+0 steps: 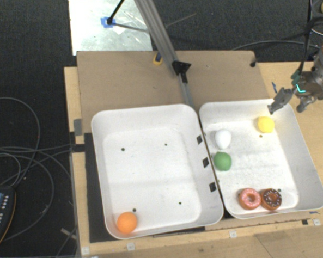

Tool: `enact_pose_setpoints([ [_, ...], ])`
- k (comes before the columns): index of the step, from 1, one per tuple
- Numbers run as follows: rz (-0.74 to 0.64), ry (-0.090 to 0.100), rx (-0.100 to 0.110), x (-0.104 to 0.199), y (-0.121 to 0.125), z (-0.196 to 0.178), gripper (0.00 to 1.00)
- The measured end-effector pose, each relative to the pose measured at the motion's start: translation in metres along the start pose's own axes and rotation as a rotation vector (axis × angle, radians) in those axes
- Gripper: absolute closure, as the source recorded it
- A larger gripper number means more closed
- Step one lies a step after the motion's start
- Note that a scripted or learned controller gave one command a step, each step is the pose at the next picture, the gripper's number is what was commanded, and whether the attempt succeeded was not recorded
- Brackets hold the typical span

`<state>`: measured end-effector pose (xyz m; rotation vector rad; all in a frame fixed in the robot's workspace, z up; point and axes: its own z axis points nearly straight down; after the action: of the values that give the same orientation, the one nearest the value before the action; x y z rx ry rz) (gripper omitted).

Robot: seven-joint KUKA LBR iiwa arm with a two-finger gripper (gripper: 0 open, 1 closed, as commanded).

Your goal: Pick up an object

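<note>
- Near edge: orange ball (127, 222) in the left bin (144, 118), tucked into its front-left corner, close to both walls; rest of that bin's floor is bare white, lots of free room.
- Right bin (311, 168), front: pink-frosted donut (249, 198) and chocolate donut (271, 199) side by side, touching or nearly so, close to the front wall.
- Right bin, middle: green ball (222, 161) just in front of white ball (222, 139), both hugging the left wall by the seam between bins; open floor to their right.
- Right bin, back: yellow ball (265, 125) near the back-right corner, apart from the others.
- Tool (292, 102) hangs over the back-right rim of the right bin, just beyond the yellow ball; fingers (277, 103) spread apart, nothing between them; small teal light on the wrist.
- Desk (120, 79): brown board under both bins, bare behind them.
- Far: grey pole (161, 33) slanting in from the top, dark carpet, cables and a pendant, probably, at left.
</note>
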<state>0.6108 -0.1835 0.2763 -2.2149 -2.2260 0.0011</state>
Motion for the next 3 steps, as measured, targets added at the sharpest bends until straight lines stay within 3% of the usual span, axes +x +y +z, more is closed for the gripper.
enact_pose_setpoints([
  [1,-0.002,-0.001,-0.003,0.0,0.001,-0.002,0.0],
  [3,0.003,0.0,0.003,0.007,-0.002,0.12,0.0],
])
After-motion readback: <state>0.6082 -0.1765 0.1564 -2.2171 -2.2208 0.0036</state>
